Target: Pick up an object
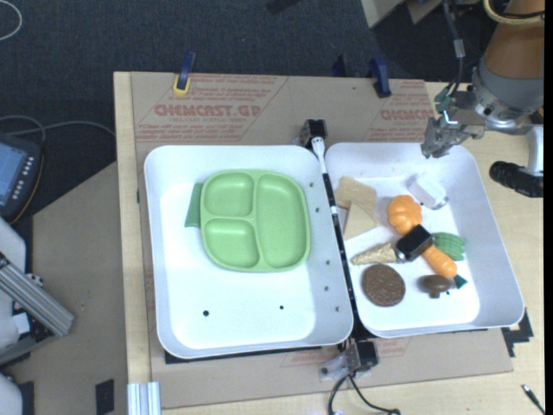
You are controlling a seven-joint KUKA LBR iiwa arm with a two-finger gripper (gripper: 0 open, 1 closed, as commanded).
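The right bin point(489, 277) holds several small items: a tan block point(356, 194), an orange ball point(403, 212), a black piece point(413, 243), a brown disc point(383, 284), a toy carrot with green leaves point(442, 255), a cone-shaped piece point(373, 252) and a whitish clear piece point(428, 190). My gripper point(436, 143) hangs over the bin's far edge, above and behind the whitish piece, with nothing seen between its fingers. The arm's orange band point(513, 52) shows at the top right.
The left bin point(173, 292) carries a green divided plate point(255, 219). Clamps point(182, 83) hold the cardboard sheet at the back. A black cable end point(315, 131) lies between the bins at the far side.
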